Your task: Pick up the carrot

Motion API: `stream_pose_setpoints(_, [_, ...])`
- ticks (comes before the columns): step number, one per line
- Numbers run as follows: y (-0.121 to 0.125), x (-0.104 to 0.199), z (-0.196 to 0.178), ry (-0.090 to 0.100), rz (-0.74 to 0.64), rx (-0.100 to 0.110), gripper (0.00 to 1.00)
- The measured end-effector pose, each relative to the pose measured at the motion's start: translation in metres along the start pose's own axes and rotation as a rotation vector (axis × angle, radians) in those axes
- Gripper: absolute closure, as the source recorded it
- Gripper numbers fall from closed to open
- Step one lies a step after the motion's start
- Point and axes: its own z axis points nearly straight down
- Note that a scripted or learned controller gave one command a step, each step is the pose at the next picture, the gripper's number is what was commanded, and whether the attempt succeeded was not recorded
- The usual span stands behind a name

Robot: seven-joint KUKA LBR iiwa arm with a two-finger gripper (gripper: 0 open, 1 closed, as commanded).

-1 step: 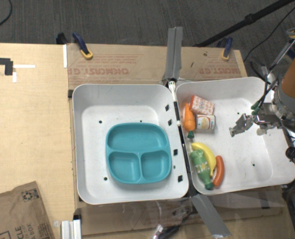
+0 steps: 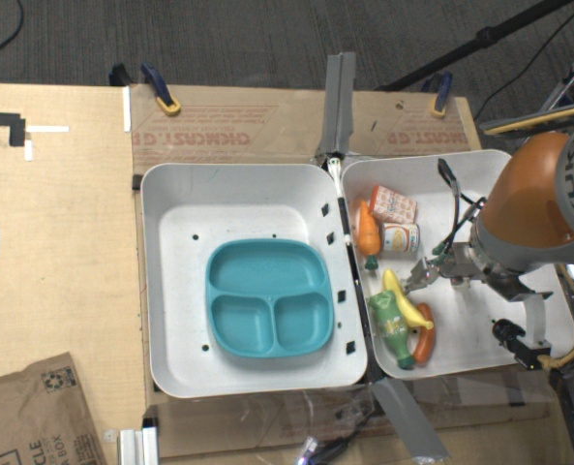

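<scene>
Wooden bench (image 2: 54, 260) with cardboard (image 2: 248, 124) under two white bins. Left bin (image 2: 170, 260) holds a teal divided plate (image 2: 269, 296). Right bin (image 2: 480, 327): carrot (image 2: 366, 229) lies along the left wall near the top, just beside a small carton (image 2: 394, 204) and a can (image 2: 400, 238). Lower down: banana (image 2: 407, 303), green bottle (image 2: 391, 325), red-orange item (image 2: 423, 345). Gripper (image 2: 424, 273) hovers mid-bin, right of the banana, apart from the carrot; fingers too small to tell if spread or pressed together, nothing seen between them.

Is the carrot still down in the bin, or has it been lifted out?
Still in the bin. The carrot lies against the right bin's left wall, beside a small can; the gripper is apart from it.
</scene>
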Motion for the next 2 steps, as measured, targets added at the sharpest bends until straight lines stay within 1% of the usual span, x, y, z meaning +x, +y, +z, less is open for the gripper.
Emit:
stream_pose_setpoints(1, [0.0, -0.002, -0.009, -0.002, 0.005, 0.001, 1.0])
stream_pose_setpoints(2, [0.016, 0.065, -0.081, 0.0, 0.21, 0.021, 1.0])
